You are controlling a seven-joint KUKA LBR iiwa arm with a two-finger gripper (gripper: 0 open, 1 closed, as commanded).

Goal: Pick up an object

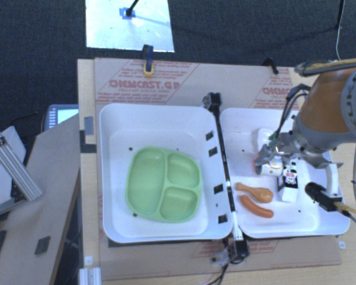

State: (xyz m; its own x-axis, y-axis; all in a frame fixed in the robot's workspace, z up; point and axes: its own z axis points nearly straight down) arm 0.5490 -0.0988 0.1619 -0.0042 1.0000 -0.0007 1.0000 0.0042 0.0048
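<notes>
Bins first, going from the left: the left bin [107,177] has a light green divided plate [164,184] sitting a bit low of centre, three compartments, nothing in them that I can see. There's plenty of bare white floor around it, especially along the top and the left wall, so lots of room to move there.

A black divider strip with clips [219,159] runs down between the two bins.

The right bin [237,123] is way more crowded. Near its lower middle lie two orange things: a spoon-shaped piece [255,190] and just below it a sausage-shaped one [257,206], close together but I can't tell if they touch. Just right of them is a small white box with black and red markings [288,186], too small to read. The gripper [270,159] is down in the bin just above those objects, near a small white and yellowish item; can't tell whether its fingers are spread or closed, or whether anything's in them. The grey arm with the orange band [326,103] covers the bin's upper right. The top left corner of this bin is the open bit.

Both bins sit on a brown board [166,82] printed "CHEMCAST GP" in red. Dark carpet [35,28] lies beyond it, with a pale square sheet [129,16] at the top.
</notes>
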